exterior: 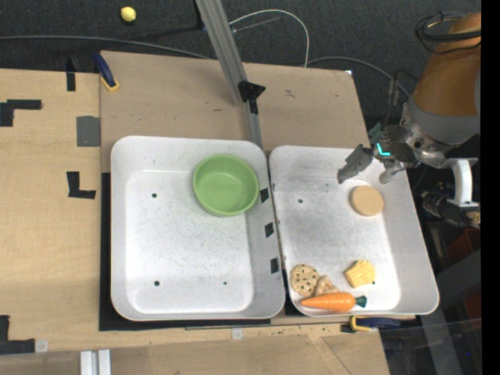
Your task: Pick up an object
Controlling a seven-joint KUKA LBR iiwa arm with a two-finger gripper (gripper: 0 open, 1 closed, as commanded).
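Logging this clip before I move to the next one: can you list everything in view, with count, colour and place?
bins: 2, white, side by side on the bench
bowl: 1, green, upper part of the left bin
round disc: 1, tan, upper right of the right bin
cookie: 1, brown with dark chips, near edge of the right bin
carrot: 1, orange with green top, lying along the near edge of the right bin
yellow piece: 1, yellow, just above the carrot
ball: 1, yellow, on the dark floor beyond the bench
pole: 1, grey, slanting over the bench's far side
arm: 1, grey with orange band, at the right
pincer: 1, dark, open, above the round disc
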